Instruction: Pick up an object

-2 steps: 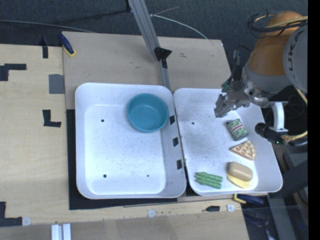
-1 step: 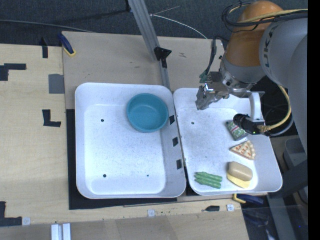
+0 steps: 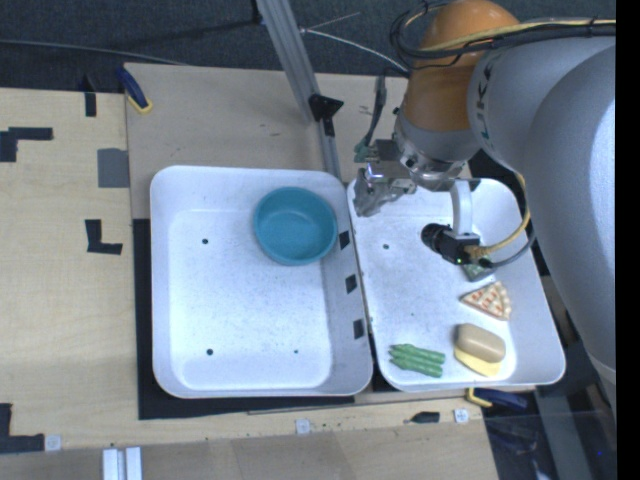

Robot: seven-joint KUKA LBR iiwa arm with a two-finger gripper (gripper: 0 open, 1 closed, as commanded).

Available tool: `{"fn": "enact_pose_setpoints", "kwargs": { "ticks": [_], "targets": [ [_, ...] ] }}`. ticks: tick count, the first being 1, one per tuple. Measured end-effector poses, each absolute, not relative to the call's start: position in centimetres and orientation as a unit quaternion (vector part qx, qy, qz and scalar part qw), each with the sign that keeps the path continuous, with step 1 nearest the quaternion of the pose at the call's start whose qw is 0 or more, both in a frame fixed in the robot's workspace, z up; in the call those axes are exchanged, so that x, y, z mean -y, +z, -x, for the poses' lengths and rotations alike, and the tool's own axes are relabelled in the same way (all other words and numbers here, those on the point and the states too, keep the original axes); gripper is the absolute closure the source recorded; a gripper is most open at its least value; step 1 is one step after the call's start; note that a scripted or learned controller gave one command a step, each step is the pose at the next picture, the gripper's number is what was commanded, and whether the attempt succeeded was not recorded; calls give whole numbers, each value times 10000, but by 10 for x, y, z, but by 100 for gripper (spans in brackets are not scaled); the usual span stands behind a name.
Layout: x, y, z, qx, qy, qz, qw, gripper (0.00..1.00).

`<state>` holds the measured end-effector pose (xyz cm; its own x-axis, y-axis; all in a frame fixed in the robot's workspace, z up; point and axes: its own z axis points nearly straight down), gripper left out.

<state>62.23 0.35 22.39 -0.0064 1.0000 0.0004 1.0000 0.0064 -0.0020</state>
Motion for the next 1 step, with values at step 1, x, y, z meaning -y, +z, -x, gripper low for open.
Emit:
{"fn": "enact_pose_setpoints", "kwargs": {
  "ticks": [1],
  "targets": [
    [-58,235,-630,7097,-7,7045,7,100]
  ]
}}
